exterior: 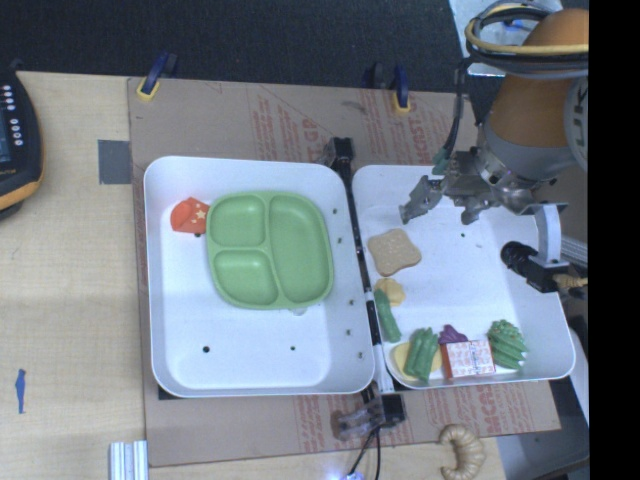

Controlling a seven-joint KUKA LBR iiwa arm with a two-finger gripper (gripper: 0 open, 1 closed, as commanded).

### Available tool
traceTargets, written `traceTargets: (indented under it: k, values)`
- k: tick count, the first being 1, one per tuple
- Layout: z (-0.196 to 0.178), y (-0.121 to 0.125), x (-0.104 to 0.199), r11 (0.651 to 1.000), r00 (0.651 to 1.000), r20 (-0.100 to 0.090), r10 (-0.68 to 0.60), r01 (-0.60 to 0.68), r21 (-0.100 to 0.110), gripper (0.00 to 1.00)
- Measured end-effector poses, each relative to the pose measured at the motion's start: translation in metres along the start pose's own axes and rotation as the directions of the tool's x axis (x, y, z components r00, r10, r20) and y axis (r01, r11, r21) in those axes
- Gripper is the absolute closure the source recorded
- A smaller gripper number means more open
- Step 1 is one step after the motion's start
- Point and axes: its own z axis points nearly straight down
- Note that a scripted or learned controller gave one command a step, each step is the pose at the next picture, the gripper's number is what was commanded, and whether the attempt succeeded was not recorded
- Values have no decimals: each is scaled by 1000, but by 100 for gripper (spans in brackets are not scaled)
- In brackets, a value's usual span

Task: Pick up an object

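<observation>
Green plastic vegetables and a small red-and-white box lie along the right white bin's near edge; any print on the box is too small to read. Farther back lies a flat tan toast slice, long axis slanting up-right. Beyond it, the grey arm's gripper hovers with fingers spread, holding nothing.

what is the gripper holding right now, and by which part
Nothing. The gripper hangs open over the right bin, above the bread slice, with nothing between its fingers.
</observation>
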Motion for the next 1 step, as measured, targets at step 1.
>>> traceTargets:
  k: [1]
  values:
    - [57, 13, -6, 1000, 1000, -2, -5, 5, 11, 0]
